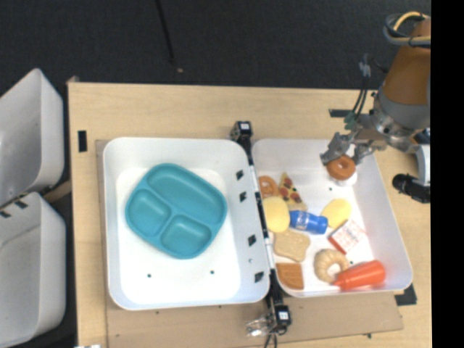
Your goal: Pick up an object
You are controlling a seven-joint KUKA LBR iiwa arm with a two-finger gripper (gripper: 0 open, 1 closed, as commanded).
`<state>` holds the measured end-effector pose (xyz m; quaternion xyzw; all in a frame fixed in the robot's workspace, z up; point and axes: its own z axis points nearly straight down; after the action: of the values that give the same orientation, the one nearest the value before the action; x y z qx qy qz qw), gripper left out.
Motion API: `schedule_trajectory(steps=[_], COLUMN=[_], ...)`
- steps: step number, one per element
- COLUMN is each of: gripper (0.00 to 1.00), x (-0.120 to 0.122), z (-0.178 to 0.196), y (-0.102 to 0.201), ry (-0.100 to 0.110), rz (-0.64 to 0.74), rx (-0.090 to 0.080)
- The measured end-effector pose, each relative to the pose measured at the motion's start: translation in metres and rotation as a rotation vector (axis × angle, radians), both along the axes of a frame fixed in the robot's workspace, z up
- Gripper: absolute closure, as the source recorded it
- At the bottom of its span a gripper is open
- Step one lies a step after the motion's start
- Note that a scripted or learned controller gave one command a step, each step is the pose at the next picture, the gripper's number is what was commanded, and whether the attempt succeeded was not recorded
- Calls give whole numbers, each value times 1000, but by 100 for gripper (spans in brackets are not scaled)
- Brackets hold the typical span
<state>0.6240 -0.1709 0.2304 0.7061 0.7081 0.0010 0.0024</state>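
My arm comes in from the right, orange band above the wrist, and my pincer (346, 151) hangs over the upper right part of the right bin (384, 194). A brown doughnut (341, 168) sits right at its tip, touching or just under it; I cannot tell whether it is between my fingers or only below them, and I cannot tell whether the pincer is apart or together.

The other things in the right bin lie lower and to the left. A yellow round piece (275, 213) lies near the bin's left wall, with a blue bottle (308, 222) just beside it on the right and a yellow lemon-like piece (336, 210) past that. Below them lie a slice of toast (292, 246), a tan croissant-like piece (328, 263), a small red and white packet (347, 235) and an orange carrot (360, 275) near the lower right corner. A small brown pretzel-like piece (267, 185) lies near the upper left.

The left bin (116, 267) holds a teal divided plate (175, 209), lying flat. Both bins rest side by side on the wooden tabletop (87, 114).
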Motion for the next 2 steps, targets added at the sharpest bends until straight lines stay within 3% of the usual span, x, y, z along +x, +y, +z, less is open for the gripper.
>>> schedule_trajectory(steps=[1, 2], gripper=[100, 100], x=[1, 8], z=[9, 17], y=[-1, 51], ry=[4, 4], rz=[1, 4], rx=[1, 2])
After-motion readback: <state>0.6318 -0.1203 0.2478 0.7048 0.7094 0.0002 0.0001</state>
